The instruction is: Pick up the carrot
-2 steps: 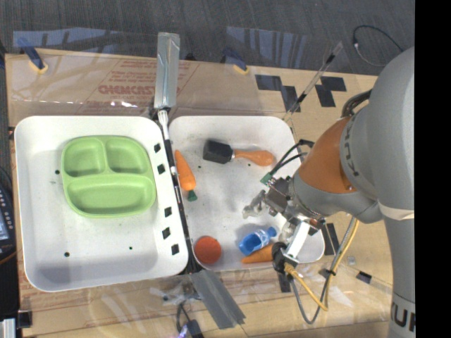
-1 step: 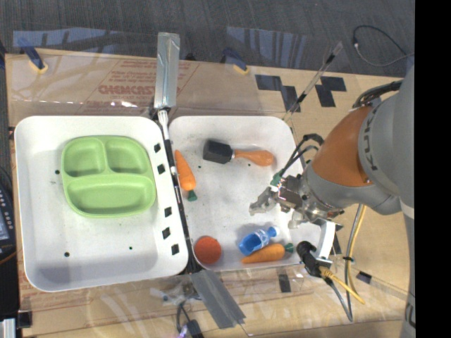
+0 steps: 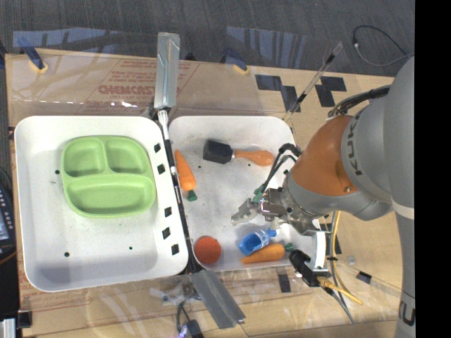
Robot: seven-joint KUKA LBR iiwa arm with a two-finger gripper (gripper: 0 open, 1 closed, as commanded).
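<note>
Carrot (image 3: 185,172) against right bin's left wall, tip toward green stub end, well left of gripper (image 3: 246,211) and slightly above it. Gripper low over bin floor (image 3: 225,189), nothing between fingers; whether spread or closed, cannot tell. Risk: wall crowds carrot, one finger likely to strike divider (image 3: 173,189) and slip off. Second orange piece (image 3: 264,254) just below-right of gripper, beside blue item (image 3: 251,242) — wrong-target hazard. Red ball (image 3: 207,248) below-left.
</note>
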